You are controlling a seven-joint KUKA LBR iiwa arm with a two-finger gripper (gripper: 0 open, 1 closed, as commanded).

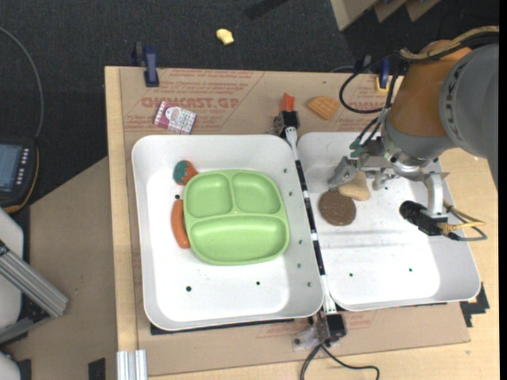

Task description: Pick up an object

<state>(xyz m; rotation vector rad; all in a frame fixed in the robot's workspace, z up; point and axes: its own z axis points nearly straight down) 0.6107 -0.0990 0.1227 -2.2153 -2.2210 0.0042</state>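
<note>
Partial red lettering "CHAMCAST" is read on the cardboard (pixel 207 101). A tan wedge (pixel 356 189) lies beside a brown disc (pixel 337 208). The gripper (pixel 360 170) is over the wedge; finger state cannot be told.

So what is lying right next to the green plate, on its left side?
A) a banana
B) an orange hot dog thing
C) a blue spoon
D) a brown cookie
B: a long orange sausage-like toy lies against the left edge of the green divided plate in the left bin; the brown round cookie-like piece sits in the right bin instead.
</note>
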